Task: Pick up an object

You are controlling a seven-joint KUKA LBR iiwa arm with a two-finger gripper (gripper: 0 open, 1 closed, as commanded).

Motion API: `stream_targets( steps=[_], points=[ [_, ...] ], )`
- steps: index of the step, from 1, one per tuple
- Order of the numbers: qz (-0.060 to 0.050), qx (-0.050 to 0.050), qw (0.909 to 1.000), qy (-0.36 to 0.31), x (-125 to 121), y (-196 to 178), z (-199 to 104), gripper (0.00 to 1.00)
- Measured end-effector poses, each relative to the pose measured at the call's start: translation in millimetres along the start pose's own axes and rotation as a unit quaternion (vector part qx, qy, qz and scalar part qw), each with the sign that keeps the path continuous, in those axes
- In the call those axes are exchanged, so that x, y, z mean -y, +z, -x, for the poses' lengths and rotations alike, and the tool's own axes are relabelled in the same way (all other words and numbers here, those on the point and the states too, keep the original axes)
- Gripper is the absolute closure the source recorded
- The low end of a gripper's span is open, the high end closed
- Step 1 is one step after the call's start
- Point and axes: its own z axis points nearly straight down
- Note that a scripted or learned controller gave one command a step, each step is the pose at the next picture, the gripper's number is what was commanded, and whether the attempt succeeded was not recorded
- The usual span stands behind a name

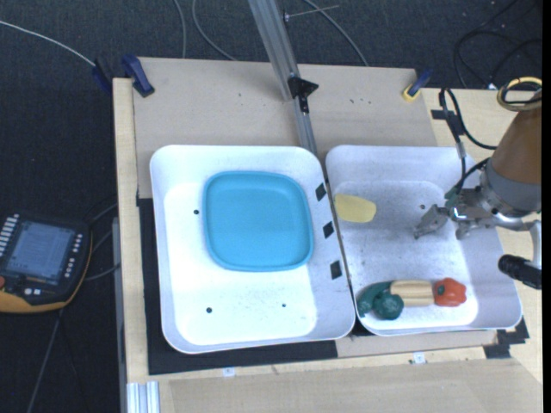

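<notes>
My gripper (442, 229) hangs over the right part of the right bin (387, 166), its fingers spread open with nothing between them. A flat yellow piece (355, 208) lies at the bin's left side, well left of the gripper. Along the bin's front edge, below the gripper, lie a green object (381, 302), a tan cylinder (412, 292) and a red object (448, 292), touching one another in a row.
The left bin (176, 256) holds a blue square plate (258, 220). A metal pole (277, 37) slants in from the back between the bins. Cables run beside the arm at the right. A handheld pendant (39, 261) lies on the floor at the left.
</notes>
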Motion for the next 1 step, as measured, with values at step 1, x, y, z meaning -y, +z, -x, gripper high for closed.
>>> stream_targets(
  steps=[1],
  points=[
    [0.001,0.000,1.0000,0.000,0.3,25.8,-0.3,0.00]
  ],
)
